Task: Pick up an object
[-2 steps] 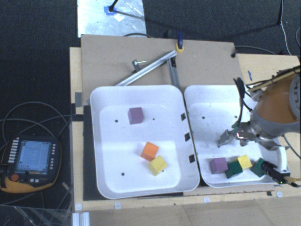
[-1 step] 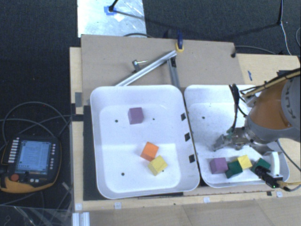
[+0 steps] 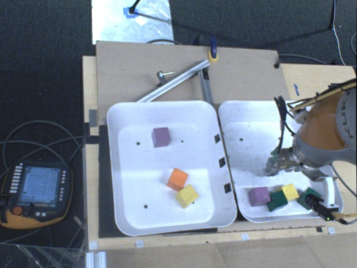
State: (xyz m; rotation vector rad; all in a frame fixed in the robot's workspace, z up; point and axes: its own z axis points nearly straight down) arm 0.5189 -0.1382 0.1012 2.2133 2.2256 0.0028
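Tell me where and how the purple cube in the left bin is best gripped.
The small purple cube sits alone on the floor of the left white bin, well clear of the walls and of the orange cube. Probably best taken from straight above, closing on two opposite flat side faces, aligned with its edges.

The arm (image 3: 326,135) was big and round. Most of it was grey, with a wide orange band (image 3: 323,128) around it. The orange part looked smooth and a bit shiny. Below the band the arm turned grey again and got thinner. Thin black cables (image 3: 281,121) ran along its side, and some pale thin rods crossed over the top of it. The gripper (image 3: 277,165) at the end was small, grey and bumpy. It looked like metal.
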